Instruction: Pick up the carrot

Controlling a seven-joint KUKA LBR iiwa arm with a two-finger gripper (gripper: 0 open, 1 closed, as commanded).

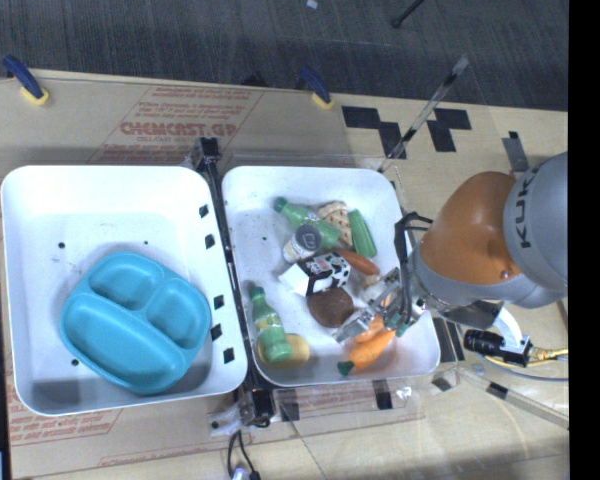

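Observation:
The carrot (372,346) is orange with a green stub at its lower left end. It lies near the front right corner of the right bin (242,268), slanting up to the right. My gripper (385,315) hangs right over the carrot's upper end, touching or nearly touching it. The arm's orange band (470,233) and grey wrist sit just past the bin's right wall.
Close to the carrot are a brown round object (330,306), a black-and-white item (325,266), a reddish sausage shape (359,262), green bottles (268,330) (300,214) and a yellow piece (296,346). The left bin (40,208) holds a blue divided plate (135,318).

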